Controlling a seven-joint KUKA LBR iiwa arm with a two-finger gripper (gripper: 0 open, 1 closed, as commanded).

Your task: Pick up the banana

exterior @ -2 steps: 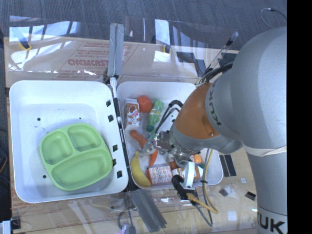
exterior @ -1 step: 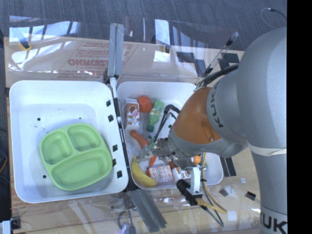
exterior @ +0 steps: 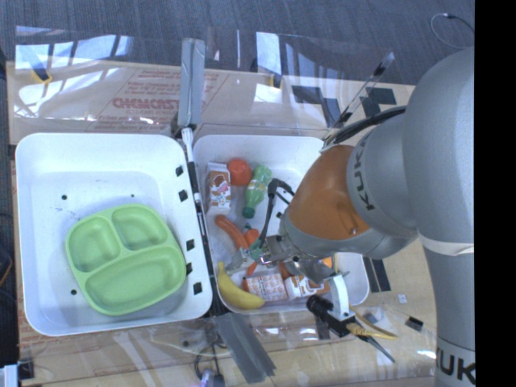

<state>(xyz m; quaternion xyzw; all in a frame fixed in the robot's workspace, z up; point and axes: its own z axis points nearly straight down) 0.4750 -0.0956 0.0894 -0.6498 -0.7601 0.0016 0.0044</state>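
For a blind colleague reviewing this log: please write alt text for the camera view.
A grey and orange robot arm reaches into the right bin above a yellow banana, which lies at the bin's near left corner beside a carrot and small food packages. The left bin holds a green divided plate.

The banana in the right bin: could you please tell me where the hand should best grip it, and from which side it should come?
Probably across the middle of the banana, coming from above. It lies flat in the right bin's near left corner, its curve hugging the walls, so a sideways approach looks blocked. Its ends are narrower, and a packet crowds its right end. The hand hovers just up-right of it.
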